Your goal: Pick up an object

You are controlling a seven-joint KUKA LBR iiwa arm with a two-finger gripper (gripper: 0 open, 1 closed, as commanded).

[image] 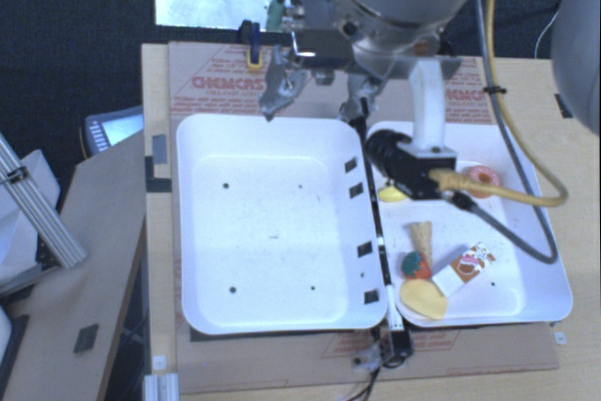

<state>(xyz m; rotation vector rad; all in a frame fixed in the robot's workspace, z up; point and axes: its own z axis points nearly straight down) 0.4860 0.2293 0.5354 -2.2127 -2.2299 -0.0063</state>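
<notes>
Two white bins sit on our bench (113, 230); our jaws (315, 99) hang spread and bare over the left bin's (272, 296) far rim.

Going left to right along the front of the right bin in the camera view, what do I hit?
Green and red ball → yellow round piece → red and white packet.
</notes>
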